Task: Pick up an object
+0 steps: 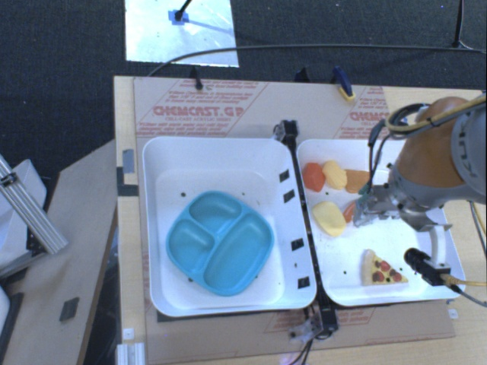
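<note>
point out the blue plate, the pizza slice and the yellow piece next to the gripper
blue divided plate (pixel 221 242), camera view, on its middle ridge
pizza slice (pixel 382 269), camera view, on its topped face
yellow piece (pixel 329 217), camera view, on its top surface

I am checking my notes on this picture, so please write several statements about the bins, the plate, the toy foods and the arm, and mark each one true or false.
1. The blue plate lies in the left bin. True.
2. The pizza slice lies on the blue plate. False: it lies in the right bin, near its front edge.
3. The gripper is down in the right bin, beside the yellow piece. True.
4. The blue plate has one single compartment. False: ridges divide it into three.
5. The red tomato-like piece lies in the left bin. False: it lies in the right bin, next to a yellow piece and an orange piece.
</note>
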Action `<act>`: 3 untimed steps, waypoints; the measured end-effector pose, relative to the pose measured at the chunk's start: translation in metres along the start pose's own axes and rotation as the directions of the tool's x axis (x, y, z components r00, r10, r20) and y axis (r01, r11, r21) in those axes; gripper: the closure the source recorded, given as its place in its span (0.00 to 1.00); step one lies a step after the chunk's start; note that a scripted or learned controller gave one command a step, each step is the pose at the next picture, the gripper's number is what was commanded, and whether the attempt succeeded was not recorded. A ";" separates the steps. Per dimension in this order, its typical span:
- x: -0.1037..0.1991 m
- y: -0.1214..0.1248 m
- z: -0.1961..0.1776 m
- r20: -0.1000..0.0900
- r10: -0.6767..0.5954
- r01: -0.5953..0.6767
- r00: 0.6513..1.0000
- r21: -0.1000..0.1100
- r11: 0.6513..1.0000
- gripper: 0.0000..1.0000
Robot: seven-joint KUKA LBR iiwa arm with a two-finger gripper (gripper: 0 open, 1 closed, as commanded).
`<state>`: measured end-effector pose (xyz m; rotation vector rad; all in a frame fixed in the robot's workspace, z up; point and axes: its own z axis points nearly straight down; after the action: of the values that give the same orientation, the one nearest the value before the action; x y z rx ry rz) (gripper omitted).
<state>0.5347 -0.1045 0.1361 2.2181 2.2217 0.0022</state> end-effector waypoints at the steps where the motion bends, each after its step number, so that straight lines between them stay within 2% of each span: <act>1: -0.004 -0.007 -0.049 0.001 0.002 -0.002 1.000 -0.003 1.000 1.00; 2: -0.005 -0.005 -0.079 0.001 -0.002 0.002 1.000 -0.003 1.000 1.00; 3: 0.047 0.004 -0.081 -0.003 -0.008 0.008 1.000 0.000 1.000 1.00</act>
<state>0.5381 -0.0573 0.2176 2.2106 2.2320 0.0048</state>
